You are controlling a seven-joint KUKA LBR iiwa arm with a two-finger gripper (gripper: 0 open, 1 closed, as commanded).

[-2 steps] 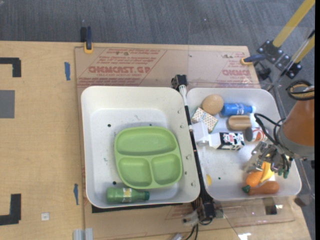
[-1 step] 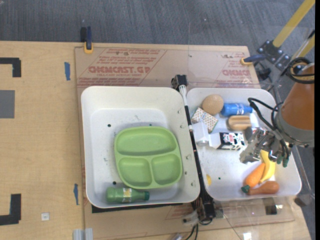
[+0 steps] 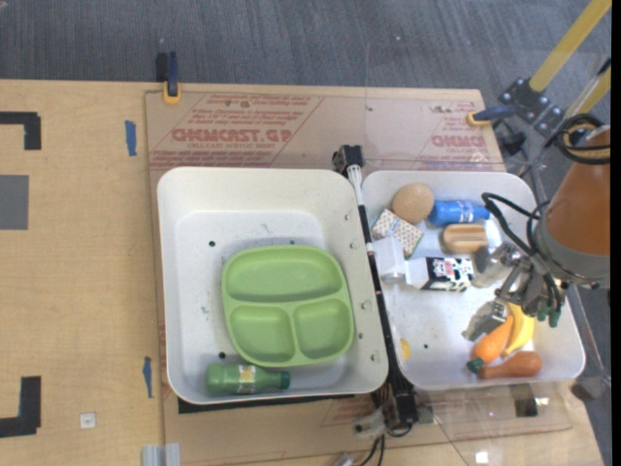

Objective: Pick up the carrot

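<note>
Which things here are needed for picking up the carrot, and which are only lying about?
Needed: carrot; hand; right bin.

Lying about: banana; green plate; green bottle; blue bottle; round tan ball; left bin.

Banana [image 3: 521, 330] crowds carrot [image 3: 493, 342]; left side open

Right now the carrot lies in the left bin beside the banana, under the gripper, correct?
Not quite: the camera view shows the carrot in the right bin, not the left. It does lie beside the banana, under the gripper.
</note>
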